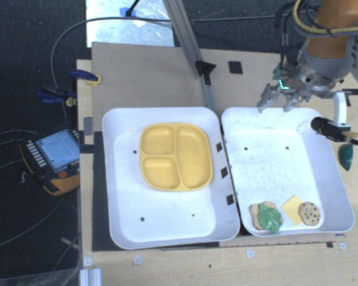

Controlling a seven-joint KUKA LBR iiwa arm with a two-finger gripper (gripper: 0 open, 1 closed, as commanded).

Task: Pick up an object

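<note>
At the upper right of the frame, the arm [337,25] reaches in, grey with its orange band up top, and the gripper [278,102] hangs over the far rim of the right bin [286,159]. Its two fingers are spread apart, one tip toward the left, the other toward the right, with bare space between them and nothing gripped.

Down in the lower right of the frame, along the near edge of that right bin, sit the pickable items in a row: a green leafy piece [268,217] lying on a tan slice, then a yellow cheese wedge [292,209] just beside it, then a chocolate chip cookie [309,213] touching or nearly touching the wedge on its right. All three are well apart from the gripper, clear across the bin.

Over in the left bin [122,207], a yellow divided plate [176,157] with three compartments lies flat in the upper middle.

At the left edge of the frame, a blue-screened handheld device [52,157] with an orange casing rests on the dark floor with cables around it. A teal object [345,157] sits just outside the right bin's right rim.
</note>
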